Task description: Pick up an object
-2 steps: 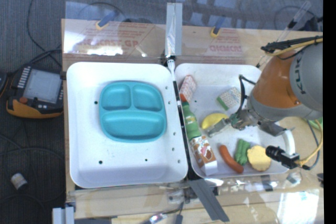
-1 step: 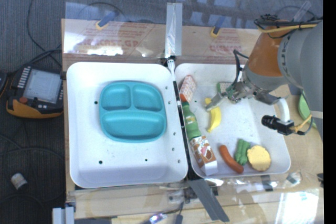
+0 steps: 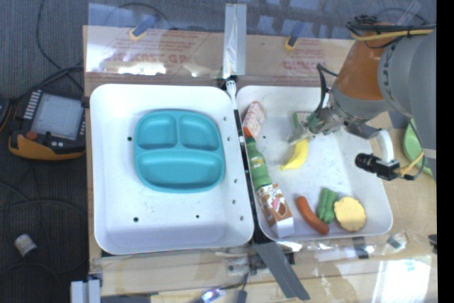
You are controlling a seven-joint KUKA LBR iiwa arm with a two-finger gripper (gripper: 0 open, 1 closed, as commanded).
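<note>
Even overhead light, soft shadows, slight blur throughout.

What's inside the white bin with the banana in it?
The right bin holds a banana, a green bottle, a small carton, a sausage, a green vegetable and a yellow round piece. The arm covers the bin's far corner, so anything there is hidden.
</note>
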